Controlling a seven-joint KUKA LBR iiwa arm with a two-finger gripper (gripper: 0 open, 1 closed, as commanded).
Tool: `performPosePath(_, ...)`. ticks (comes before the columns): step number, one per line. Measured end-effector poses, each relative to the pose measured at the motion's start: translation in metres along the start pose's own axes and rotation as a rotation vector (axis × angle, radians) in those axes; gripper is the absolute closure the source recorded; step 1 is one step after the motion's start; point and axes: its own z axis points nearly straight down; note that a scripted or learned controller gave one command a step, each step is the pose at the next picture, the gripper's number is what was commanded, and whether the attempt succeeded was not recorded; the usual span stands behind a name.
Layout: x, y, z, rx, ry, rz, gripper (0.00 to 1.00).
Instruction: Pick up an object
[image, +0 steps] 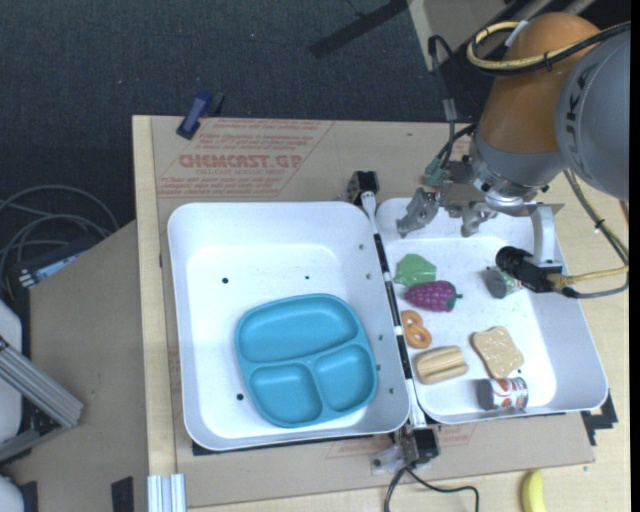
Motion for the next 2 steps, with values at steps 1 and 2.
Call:
performPosePath(1, -0.005, -0.032, 0.039, 0.003, 0.0, 0.001, 0.0)
performPosePath(2, -0.058, -0.058, 0.136, 0.005, -0.001, 0.003, 0.0)
